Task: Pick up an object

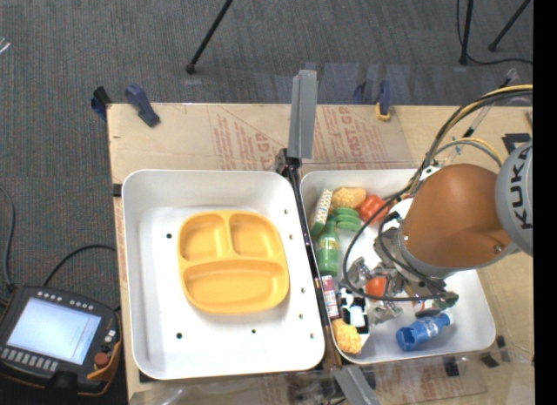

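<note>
The right bin [481, 329] holds several small objects along its left side. A green bottle [328, 251] lies by the divider, with a yellow corn-like piece [349, 196] and a red piece [371, 207] at the back. A blue bottle [423, 331] lies near the front. A black and white item [352, 312] and a yellow piece [347, 336] sit at the front left. My gripper [383, 294] hangs low inside this bin under the orange wrist band [457, 218], right beside a small red-orange object [376, 286]. The wrist hides much of the bin floor.
The left bin [144, 307] holds a yellow divided tray [233, 259]. A grey post [303, 120] stands behind the divider between the bins. Cables loop around the wrist. A teach pendant [54, 334] lies on the floor at lower left.
</note>
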